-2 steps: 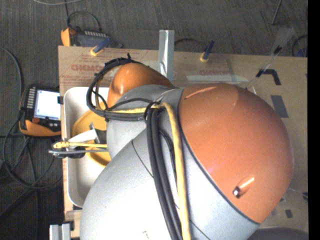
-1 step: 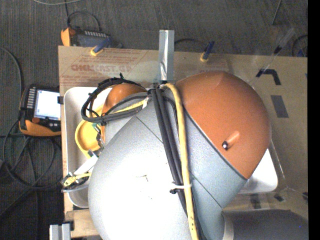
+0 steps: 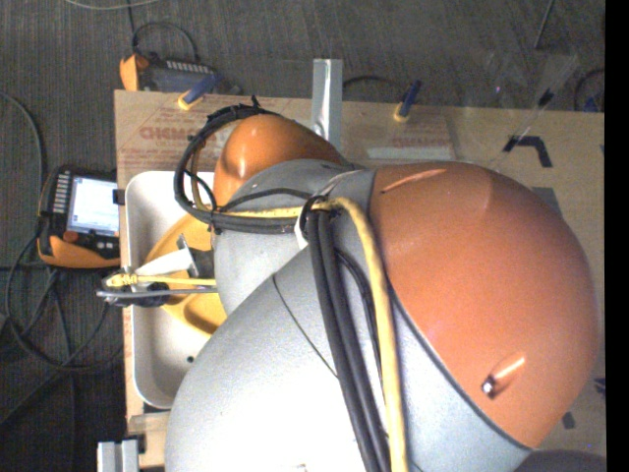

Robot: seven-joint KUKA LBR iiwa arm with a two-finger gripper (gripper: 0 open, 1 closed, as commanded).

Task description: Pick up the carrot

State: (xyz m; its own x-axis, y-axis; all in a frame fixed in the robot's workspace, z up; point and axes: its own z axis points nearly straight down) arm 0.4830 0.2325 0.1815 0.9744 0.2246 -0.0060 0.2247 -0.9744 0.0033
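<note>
My arm [image 3: 393, 293] looms large over the bench and covers the right bin and much of the left bin [image 3: 138, 214]. Its orange wrist band [image 3: 265, 150] sits above the left bin, and a dark part of the gripper [image 3: 195, 256] pokes out below it, low over the bin's middle. Yellow-orange shapes [image 3: 201, 311] lie in the bin right beside the gripper; I cannot tell whether one of them is the carrot. A thin yellow-and-grey tool-like item [image 3: 157, 284] lies across the bin just left of the gripper.
The left bin's white rim [image 3: 147, 386] shows along its left and near sides. A yellow hand-held pendant [image 3: 84, 214] rests on the floor left of the bench. Black cables [image 3: 197, 165] loop off the wrist.
</note>
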